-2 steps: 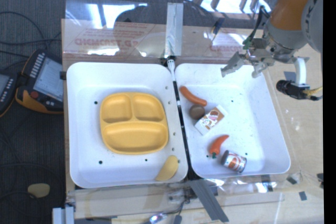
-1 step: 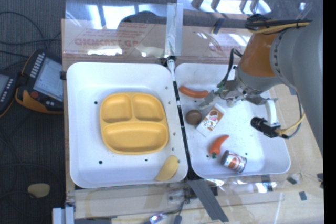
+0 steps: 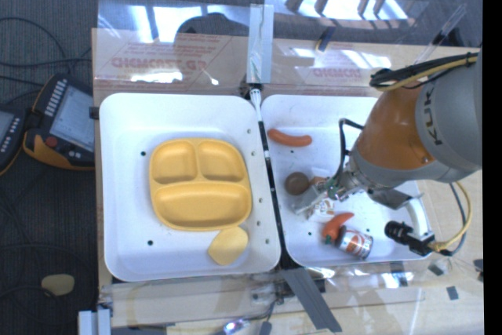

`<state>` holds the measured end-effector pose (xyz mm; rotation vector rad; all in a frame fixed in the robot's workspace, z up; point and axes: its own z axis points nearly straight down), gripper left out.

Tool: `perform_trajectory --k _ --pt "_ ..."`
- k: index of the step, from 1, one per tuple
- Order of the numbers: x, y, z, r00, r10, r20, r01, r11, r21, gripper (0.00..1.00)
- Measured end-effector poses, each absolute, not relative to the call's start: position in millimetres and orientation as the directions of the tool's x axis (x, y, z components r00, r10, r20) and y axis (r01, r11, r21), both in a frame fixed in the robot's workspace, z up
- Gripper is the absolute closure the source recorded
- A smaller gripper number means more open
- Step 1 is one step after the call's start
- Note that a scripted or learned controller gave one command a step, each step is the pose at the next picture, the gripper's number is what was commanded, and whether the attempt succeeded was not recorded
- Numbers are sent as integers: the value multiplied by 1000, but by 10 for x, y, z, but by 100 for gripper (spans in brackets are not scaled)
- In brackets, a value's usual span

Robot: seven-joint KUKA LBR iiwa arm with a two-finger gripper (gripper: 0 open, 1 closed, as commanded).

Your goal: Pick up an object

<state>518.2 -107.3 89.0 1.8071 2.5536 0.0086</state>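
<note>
My gripper (image 3: 318, 202) is low in the right bin (image 3: 392, 110), near its left-middle, with the arm reaching in from the right. A small brown round object (image 3: 296, 183) lies just up and left of it, very close. An orange sausage (image 3: 290, 139) rests farther back near the bin's left wall. Just right of and below the gripper lies an orange carrot-like piece with a green tip (image 3: 336, 224), and beside that a small can with a red label (image 3: 357, 245) lies on its side.
The left bin (image 3: 125, 169) holds a yellow divided plate (image 3: 201, 183) and a pale yellow round piece (image 3: 228, 245) at its front right. A ridge between the bins (image 3: 267, 176) separates them. A handheld pendant (image 3: 59, 125) lies off the bench at left.
</note>
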Motion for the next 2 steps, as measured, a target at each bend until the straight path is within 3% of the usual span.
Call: perform_trajectory --k 1,2 --pt "5189 -1074 959 -330 944 -5 944 330 11 100" --pt "5531 -453 1803 -129 992 0 992 129 -6 100"
